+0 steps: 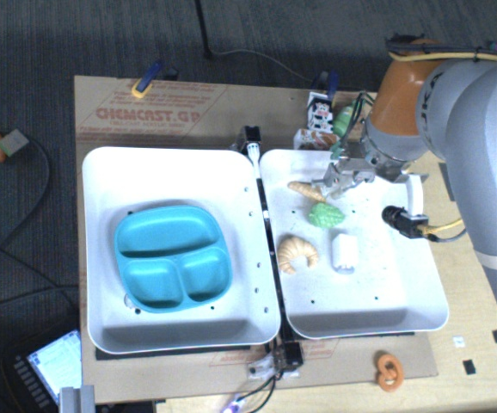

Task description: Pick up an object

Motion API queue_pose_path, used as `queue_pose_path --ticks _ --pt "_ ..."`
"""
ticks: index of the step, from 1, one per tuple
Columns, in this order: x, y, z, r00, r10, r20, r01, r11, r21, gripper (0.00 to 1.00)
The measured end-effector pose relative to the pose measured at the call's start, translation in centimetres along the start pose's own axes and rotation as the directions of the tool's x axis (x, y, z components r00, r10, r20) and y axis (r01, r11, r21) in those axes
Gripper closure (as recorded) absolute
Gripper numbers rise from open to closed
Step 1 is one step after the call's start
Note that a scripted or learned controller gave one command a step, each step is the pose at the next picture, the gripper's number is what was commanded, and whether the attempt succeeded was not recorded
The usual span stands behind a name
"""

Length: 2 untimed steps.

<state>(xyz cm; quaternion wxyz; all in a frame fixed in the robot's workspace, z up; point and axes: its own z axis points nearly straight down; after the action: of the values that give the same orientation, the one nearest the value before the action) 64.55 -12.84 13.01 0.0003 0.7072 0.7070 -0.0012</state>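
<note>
I see two white bins side by side on the bench. In the left bin (102,179) lies a blue divided tray (173,256). In the right bin (403,299) my gripper (339,177) is low near the far wall, just above a green object (326,215) and beside a tan cone-like piece (306,190). Nearer lie a croissant (297,253) and a small white cylinder (344,252), a little apart.

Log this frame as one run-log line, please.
phase: reaching | gripper: low in right bin, over green object | grasp: unconfirmed | also in bin: croissant, white piece | left bin: blue tray
</note>
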Motion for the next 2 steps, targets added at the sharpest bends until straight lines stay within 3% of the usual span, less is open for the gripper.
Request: queue_pose_path --ticks 1,2 --pt "0.0 0.0 0.0 1.000 0.000 0.000 0.000 1.000 0.000 0.00" --pt "2.6 -5.8 4.2 1.000 0.001 0.000 -0.001 1.000 -0.010 0.00"
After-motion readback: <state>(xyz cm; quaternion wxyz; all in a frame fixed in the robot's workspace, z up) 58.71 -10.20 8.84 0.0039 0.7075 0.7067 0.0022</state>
